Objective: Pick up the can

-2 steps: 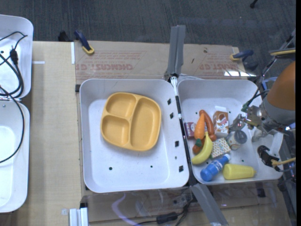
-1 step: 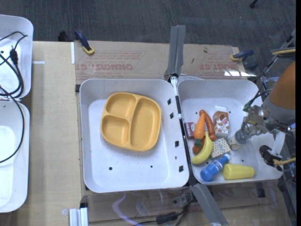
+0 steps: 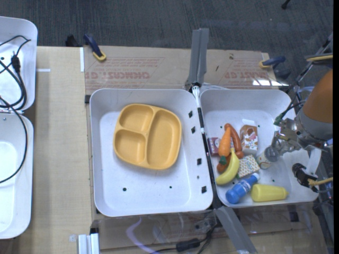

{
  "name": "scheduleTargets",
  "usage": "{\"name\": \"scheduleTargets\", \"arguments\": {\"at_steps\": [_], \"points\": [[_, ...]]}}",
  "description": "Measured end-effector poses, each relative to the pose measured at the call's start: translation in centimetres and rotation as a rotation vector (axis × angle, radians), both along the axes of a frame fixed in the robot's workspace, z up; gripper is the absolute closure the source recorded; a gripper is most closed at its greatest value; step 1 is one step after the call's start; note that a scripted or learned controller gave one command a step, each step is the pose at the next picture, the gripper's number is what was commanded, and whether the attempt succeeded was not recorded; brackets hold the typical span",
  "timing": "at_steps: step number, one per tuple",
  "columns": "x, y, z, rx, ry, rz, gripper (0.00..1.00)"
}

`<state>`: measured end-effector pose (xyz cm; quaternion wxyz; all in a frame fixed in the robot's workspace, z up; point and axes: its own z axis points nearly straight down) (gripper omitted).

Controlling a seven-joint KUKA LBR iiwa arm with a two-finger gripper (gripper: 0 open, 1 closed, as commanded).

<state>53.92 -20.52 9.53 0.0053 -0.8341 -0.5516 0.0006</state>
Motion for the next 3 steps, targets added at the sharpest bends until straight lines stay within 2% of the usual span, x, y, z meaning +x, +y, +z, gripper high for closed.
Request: {"name": "scheduleTargets", "arguments": {"at_steps": [1,2,3], "points": [[4.0,-0.8,-0.7,-0.008,-0.001,-0.107,0.00],[10.8,-0.6,1.6,-0.010,-0.002,-0.117,0.00],[10.8,-0.6,1.6,-0.010,-0.001,-0.117,0.00]]}}
